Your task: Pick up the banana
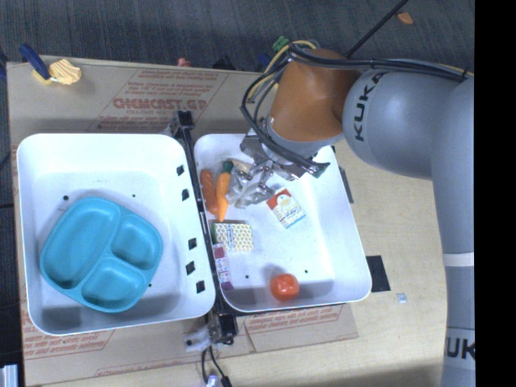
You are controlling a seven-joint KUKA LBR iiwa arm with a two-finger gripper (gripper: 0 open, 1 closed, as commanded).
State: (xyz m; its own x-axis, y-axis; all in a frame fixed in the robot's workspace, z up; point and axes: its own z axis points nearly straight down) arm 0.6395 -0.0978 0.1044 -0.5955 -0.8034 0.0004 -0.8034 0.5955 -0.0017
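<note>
Judging by this view, you have the pickup still ahead: nothing sits between the fingers of the gripper point(256, 185), and you cannot tell how they stand. No banana can be made out; two carrots point(215, 193) lie just left of it. Your arm point(379, 127) hangs low from the right.

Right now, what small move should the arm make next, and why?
Probably lift a little: the gripper sits low in the right bin beside two carrots and covers what lies beneath it, where the banana may be.
</note>
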